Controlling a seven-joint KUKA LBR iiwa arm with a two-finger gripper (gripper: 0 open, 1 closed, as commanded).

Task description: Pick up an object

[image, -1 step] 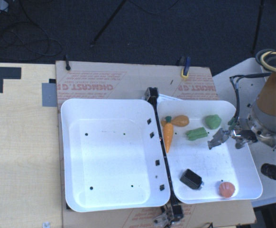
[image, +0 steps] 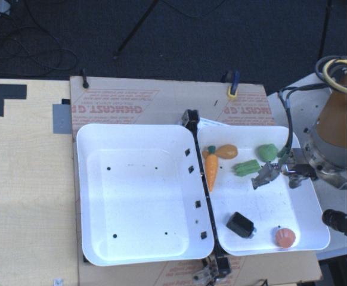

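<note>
1. We see two white bins.
2. An orange toy carrot with a green top.
3. Two green pieces, far right.
4. A black block, near.
5. A pink-red ball.

left bin: open floor | right bin: middle open, toys ringing

Even, soft light falls from overhead, so the two white bins glow bright and nearly washed out, their inner surfaces showing little shading apart from faint grey along the walls. The far side of the room is dim, the dark floor swallowing its cables, and shadows under the objects are short and weak. The picture is slightly soft and grainy throughout, with no harsh glare spots.
</note>
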